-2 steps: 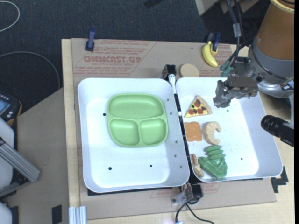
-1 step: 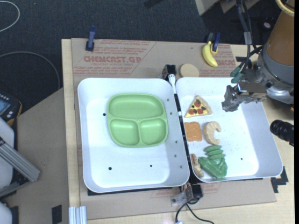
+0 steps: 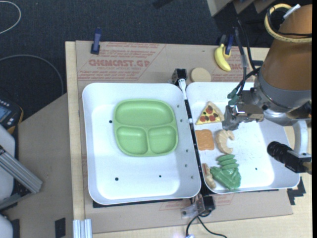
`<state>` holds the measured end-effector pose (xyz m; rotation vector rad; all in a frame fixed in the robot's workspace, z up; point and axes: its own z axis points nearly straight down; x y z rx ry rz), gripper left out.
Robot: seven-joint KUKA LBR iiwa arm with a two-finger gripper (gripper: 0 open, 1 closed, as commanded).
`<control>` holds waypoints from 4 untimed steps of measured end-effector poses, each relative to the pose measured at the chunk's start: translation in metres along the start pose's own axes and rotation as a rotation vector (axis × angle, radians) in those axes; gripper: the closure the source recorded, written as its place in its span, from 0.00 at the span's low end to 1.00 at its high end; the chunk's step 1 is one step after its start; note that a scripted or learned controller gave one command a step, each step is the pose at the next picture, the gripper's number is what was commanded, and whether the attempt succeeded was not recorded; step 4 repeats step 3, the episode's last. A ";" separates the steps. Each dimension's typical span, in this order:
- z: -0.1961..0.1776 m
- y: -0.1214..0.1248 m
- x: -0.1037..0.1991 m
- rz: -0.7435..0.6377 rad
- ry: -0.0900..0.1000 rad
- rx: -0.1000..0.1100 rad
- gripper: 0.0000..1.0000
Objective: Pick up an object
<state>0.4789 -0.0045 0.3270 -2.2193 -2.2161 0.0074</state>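
Directly beneath the gripper (image 3: pixel 232 124), in the right bin (image 3: pixel 262 177), we are finding a pale, crescent-shaped toy food piece (image 3: pixel 226 141), with the dark fingertips coming down just above its upper end; whether they are touching it we cannot tell. We are also unable to say whether the fingers are standing apart or together, since the tips are too small and dark against the wrist hardware to read. We are judging the crescent to be light, stiff moulded plastic with a smooth, somewhat slippery skin and not fragile; the best hold looks to be across its narrow body near mid-curve, not at a tapering tip. Just to the near-left of the gripper an orange bread slice (image 3: pixel 204 139) is lying close beside the crescent, which could crowd one finger. Above-left of the gripper a pizza wedge (image 3: pixel 209 114) is resting, and well below it green pea pods (image 3: pixel 226 172) are piled. We are seeing the grey arm (image 3: pixel 287 90) reaching in from the right, wrist pitched steeply downward over the bin.
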 end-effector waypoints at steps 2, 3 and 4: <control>-0.053 0.001 0.062 -0.010 0.002 -0.014 1.00; -0.051 0.000 0.058 -0.002 -0.001 -0.008 0.00; -0.051 0.000 0.058 -0.002 -0.001 -0.008 0.00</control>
